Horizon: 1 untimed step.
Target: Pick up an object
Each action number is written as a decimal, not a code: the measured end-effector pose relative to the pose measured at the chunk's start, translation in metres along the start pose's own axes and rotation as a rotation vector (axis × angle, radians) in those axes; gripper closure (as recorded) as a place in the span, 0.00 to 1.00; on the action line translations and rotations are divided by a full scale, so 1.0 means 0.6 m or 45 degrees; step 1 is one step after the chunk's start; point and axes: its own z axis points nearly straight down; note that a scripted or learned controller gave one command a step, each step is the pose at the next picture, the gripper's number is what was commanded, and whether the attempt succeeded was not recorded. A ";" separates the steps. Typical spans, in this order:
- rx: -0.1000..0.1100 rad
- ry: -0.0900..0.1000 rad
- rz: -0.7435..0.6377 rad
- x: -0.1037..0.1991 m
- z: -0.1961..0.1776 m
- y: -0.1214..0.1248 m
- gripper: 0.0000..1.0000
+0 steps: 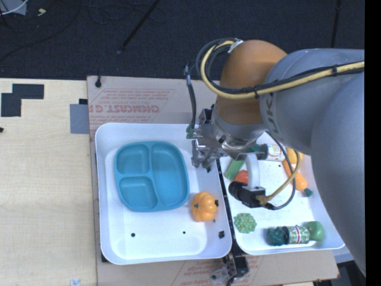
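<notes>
Hovering at frame centre over the divide between the bins, the gripper (205,154) showed no discernible finger state. An orange pumpkin (203,207) lay below it, beside the blue tray (150,176).

Blue tray (150,177); orange pumpkin (204,207); green bottle (294,234); white bins (107,219).

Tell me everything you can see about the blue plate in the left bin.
The plate is a light blue, rounded-rectangle tray with three compartments: two at the far side and one wide one nearer the camera, split by raised ridges. It looks like smooth plastic. It lies flat, right side up, on the left bin's floor, turned slightly askew, filling the bin's far half. Nothing shows in its compartments. A small orange pumpkin sits just off its near right corner; whether they touch is unclear.
</notes>
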 end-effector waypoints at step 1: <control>0.000 -0.001 0.005 -0.023 0.025 0.003 1.00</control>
